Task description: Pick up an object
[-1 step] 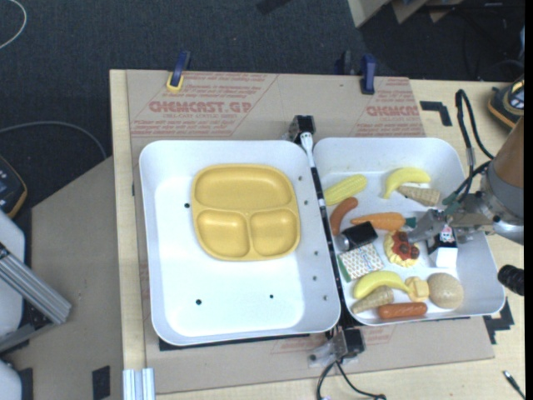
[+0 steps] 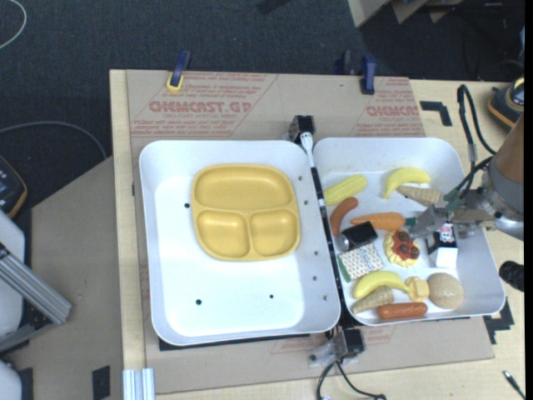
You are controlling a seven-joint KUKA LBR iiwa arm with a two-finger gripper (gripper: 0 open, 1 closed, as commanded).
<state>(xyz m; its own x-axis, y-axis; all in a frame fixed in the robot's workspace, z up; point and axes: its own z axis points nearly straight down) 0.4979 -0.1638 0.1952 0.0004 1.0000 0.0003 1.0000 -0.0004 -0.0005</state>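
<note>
The right bin [image 2: 376,149] holds several toy foods: a corn cob [image 2: 344,189], a yellow banana [image 2: 405,178], a red hot dog [image 2: 341,214], an orange carrot [image 2: 379,221], a black block [image 2: 360,234], a waffle [image 2: 361,262], a round pizza piece [image 2: 402,248], a second banana [image 2: 379,284], a red sausage [image 2: 401,311] and a tan bun [image 2: 445,290]. My gripper [image 2: 429,222] reaches in from the right, low over the bin, just above and right of the pizza piece and right of the carrot. Nothing is seen held in it.
The left bin [image 2: 166,248] carries a yellow three-compartment plate [image 2: 246,211]. A white block [image 2: 445,257] lies under the wrist. A pale cone-like piece [image 2: 420,194] sits below the upper banana. Clamps [image 2: 176,72] hold the cardboard bench top at the back.
</note>
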